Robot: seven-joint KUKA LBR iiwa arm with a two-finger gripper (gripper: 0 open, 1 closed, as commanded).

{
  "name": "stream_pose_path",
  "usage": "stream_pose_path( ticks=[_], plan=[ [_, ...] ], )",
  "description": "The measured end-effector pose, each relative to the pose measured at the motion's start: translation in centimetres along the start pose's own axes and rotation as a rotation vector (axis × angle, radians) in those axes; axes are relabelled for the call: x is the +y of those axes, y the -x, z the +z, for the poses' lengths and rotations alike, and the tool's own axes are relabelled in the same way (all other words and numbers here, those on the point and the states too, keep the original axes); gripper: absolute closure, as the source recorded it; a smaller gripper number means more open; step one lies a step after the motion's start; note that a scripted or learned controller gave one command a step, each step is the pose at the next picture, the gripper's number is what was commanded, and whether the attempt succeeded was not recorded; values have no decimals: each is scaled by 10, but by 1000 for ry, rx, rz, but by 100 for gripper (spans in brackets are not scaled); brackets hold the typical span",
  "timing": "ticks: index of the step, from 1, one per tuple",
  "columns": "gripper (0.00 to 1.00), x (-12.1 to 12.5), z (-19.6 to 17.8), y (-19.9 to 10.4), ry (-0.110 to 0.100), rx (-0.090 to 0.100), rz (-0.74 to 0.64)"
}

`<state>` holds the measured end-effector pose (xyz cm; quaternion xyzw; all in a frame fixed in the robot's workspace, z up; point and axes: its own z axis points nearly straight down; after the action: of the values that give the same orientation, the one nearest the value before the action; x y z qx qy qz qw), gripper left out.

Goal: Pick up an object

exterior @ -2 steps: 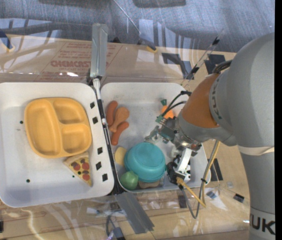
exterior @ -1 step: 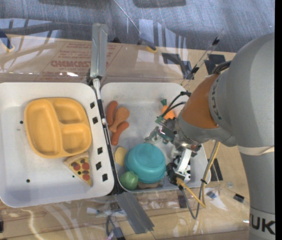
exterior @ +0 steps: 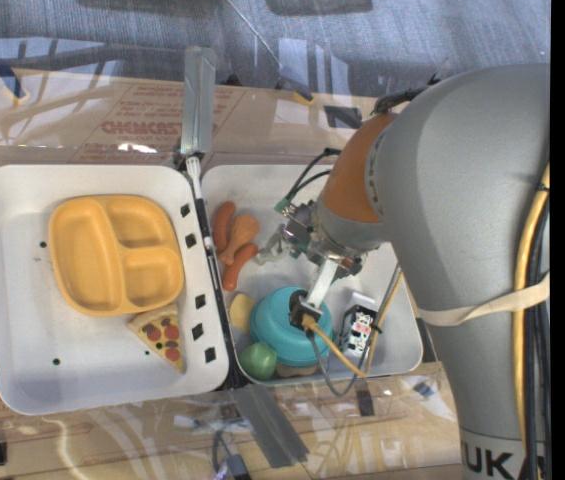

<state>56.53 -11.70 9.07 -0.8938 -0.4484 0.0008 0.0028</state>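
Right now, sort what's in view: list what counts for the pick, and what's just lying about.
For the pick:
gripper, down in the right bin
teal round object under it
green ball
yellow piece
orange drumstick-shaped toys

Lying about:
yellow divided plate in the left bin
pizza slice toy

Arm in from the right, hand low and pointing lower left.
We see the big grey link filling the right side, narrowing to the orange band above the wrist, wrist bent down and toward the left. Cables loop off the wrist housing. We can't make out the hand's tip clearly enough to judge its state.
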Motion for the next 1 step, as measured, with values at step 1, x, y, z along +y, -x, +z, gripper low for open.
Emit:
stream_pose_path(
  ticks=[1],
  plan=[
    [0, -42, -3, 11, 10, 1, -26]
  ],
)
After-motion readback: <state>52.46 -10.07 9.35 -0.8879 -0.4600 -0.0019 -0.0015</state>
